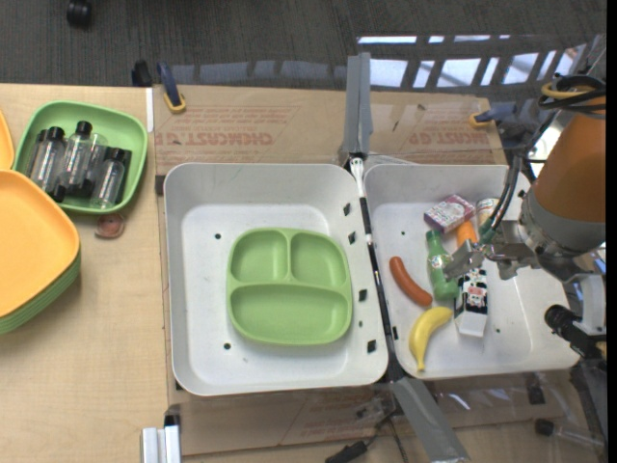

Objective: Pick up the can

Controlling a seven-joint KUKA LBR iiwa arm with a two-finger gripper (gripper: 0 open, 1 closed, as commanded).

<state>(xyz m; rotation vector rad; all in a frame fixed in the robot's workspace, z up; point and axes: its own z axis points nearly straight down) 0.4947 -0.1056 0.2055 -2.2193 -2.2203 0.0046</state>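
Observation:
The can [487, 208] is a pale cylinder at the back of the right bin [540, 350], between a purple box [449, 212] and my arm, which hides part of it. My gripper [482, 260] hangs in front of the can, over a white carton [472, 309] and next to a green bottle [440, 263]. Its fingers stand apart, open, with nothing between them. The can is not held.
The right bin also holds an orange item [468, 231], a sausage [410, 281] and a banana [429, 331]. A green divided plate [289, 287] lies in the left bin [193, 258]. Orange plates [34, 258] and a green tray of bottles [82, 157] sit on the table at the left.

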